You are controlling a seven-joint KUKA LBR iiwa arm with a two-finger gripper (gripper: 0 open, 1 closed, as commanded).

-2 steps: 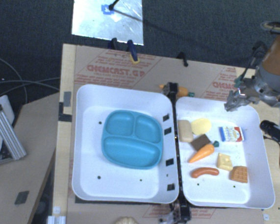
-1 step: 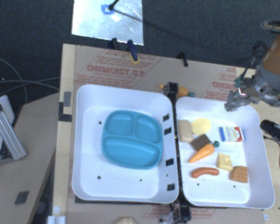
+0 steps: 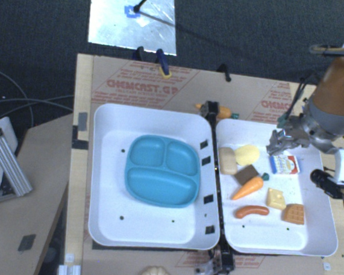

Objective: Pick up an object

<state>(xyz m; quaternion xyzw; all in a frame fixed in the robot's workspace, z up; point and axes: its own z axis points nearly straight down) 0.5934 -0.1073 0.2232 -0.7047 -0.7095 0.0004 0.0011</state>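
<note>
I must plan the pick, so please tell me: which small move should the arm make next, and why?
Probably lower the gripper straight down: it hangs above the red, white and blue carton in the right bin and holds nothing visible.

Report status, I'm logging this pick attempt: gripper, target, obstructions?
Gripper low over right bin, beside the red-and-blue carton. Nothing seen held. Lemon, carrot and cracker crowd nearby.

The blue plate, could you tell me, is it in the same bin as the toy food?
No, the blue plate lies in the left bin, while the carrot and sausage lie in the right bin.
</note>
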